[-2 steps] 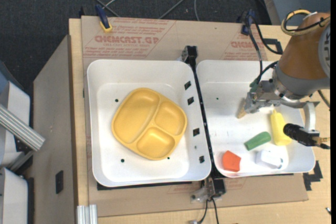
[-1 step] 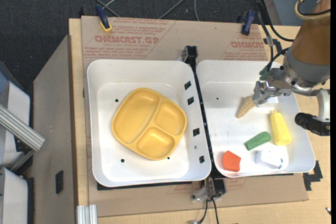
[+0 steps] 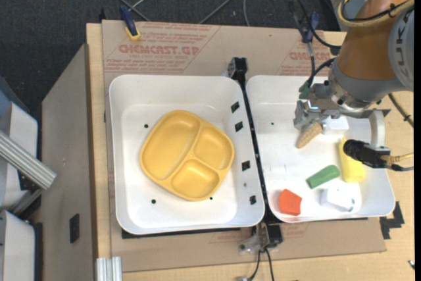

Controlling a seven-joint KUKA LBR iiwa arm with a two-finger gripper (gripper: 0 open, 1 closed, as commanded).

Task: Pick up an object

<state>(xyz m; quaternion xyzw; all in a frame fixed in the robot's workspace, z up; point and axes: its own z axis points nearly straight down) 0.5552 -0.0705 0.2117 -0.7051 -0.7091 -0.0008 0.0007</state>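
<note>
My gripper (image 3: 309,120) hangs over the upper middle of the right bin (image 3: 276,97). A small tan piece (image 3: 308,137) slants directly beneath its tip, its upper end reaching the gripper; contact is unclear. Lower in the same bin lie a green block (image 3: 323,176), an orange block (image 3: 290,201), a white object (image 3: 341,197) and a yellow object (image 3: 354,170).
A yellow divided plate (image 3: 187,154) sits in the middle of the left bin (image 3: 125,141). A black divider (image 3: 248,135) runs between the two bins. The arm comes in from the upper right, above the right bin's far side.
</note>
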